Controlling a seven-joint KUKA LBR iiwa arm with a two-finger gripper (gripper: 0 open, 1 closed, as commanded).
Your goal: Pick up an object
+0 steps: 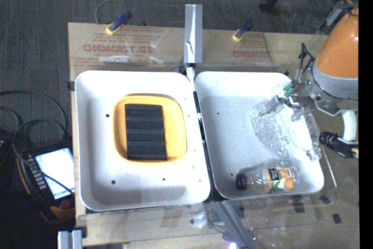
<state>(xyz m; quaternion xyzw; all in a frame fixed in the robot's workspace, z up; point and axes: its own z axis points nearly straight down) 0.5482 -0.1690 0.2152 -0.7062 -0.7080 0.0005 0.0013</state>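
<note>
In the left bin lies a yellow rounded sponge-like block with a black ridged pad on top. The right bin holds a crumpled clear plastic piece at its right side. A small clear bottle with an orange label and black cap lies on its side near that bin's front edge. My gripper hangs low over the right bin's far right part, at the upper edge of the clear plastic. The arm's orange band rises behind it. I cannot tell whether the gripper touches the plastic.
A metal post stands at the back between the two bins. Two blue-and-yellow clamps pin the brown board behind them. A lit tablet and cables lie on the floor at the left.
</note>
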